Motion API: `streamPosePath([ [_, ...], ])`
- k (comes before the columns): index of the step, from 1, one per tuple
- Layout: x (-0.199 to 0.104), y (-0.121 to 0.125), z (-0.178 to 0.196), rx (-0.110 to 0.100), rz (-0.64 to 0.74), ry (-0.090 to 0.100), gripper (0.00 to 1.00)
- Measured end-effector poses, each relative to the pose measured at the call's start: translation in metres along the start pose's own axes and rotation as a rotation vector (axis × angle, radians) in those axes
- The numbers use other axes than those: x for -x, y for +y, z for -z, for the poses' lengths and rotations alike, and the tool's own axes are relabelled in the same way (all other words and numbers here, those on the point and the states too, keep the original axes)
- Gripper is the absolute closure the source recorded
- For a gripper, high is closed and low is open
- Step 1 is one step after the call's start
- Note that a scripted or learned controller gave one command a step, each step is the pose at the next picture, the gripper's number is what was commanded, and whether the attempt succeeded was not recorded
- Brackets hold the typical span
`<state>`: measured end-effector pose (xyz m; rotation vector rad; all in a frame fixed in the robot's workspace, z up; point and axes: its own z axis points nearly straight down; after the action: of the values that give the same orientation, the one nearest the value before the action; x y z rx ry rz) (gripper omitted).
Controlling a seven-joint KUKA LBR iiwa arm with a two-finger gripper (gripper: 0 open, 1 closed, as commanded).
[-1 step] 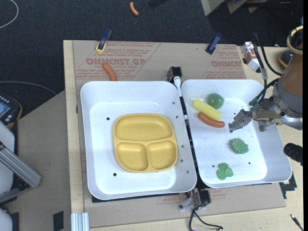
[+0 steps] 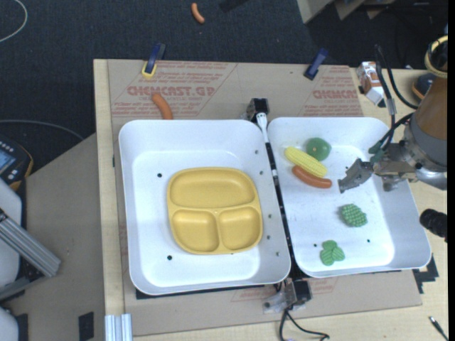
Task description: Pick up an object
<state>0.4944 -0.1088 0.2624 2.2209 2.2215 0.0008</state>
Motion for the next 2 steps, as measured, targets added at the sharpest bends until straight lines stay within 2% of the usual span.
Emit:
streamPosePath([
  [2,-0.001,-0.005,-0.087,-0.007,-0.001,0.002,0.00],
])
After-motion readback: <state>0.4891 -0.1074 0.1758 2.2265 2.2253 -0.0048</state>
